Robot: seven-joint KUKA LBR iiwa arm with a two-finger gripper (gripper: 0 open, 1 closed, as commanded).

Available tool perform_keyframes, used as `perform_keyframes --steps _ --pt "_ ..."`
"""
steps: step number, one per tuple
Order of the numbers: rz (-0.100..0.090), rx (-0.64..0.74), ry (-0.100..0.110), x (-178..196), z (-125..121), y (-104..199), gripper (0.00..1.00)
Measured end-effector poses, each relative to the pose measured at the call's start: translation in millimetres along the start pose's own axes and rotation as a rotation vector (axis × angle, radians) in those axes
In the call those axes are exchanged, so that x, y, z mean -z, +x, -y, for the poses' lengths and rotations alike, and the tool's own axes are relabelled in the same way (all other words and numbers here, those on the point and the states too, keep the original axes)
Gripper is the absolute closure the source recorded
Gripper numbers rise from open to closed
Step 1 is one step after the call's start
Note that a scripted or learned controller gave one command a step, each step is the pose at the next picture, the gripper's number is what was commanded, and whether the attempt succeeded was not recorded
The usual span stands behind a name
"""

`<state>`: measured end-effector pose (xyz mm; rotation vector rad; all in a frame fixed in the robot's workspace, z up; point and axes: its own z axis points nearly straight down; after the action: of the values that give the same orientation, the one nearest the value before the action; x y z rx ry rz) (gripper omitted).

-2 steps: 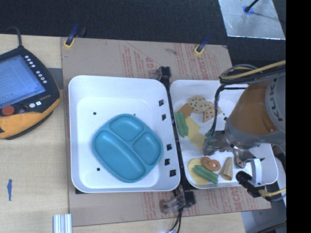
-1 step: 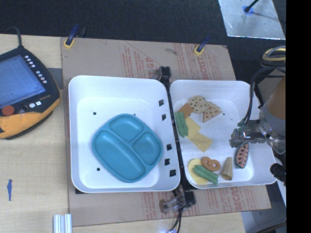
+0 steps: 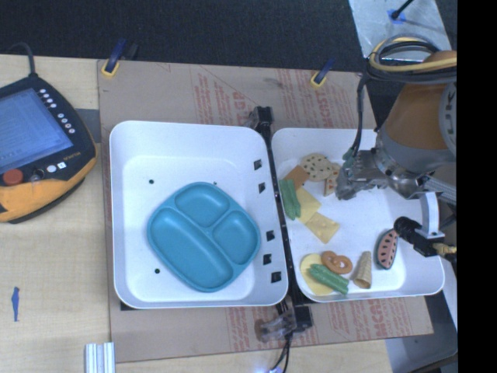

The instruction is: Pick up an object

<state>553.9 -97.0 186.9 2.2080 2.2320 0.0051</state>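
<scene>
The right bin holds several toy foods: a cookie, a green pickle, yellow cheese pieces, a pretzel, a green bean on a yellow slice, an ice-cream cone and a watermelon slice. My gripper hangs low over the bin's upper middle, just right of the cookie. Nothing shows between its tips. The arm covers the bin's upper right corner.
The left bin carries a blue divided plate. A teach pendant lies on the bench at the far left. Black clamps join the bins along the centre seam. Cardboard lies under both bins.
</scene>
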Motion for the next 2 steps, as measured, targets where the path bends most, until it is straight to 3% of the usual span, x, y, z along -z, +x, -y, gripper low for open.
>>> perform_keyframes --steps 1,2 --pt "0.003 -0.002 0.005 -69 -44 1 1.0" --pt "0.002 -0.011 0.012 -97 -7 -49 1.0"
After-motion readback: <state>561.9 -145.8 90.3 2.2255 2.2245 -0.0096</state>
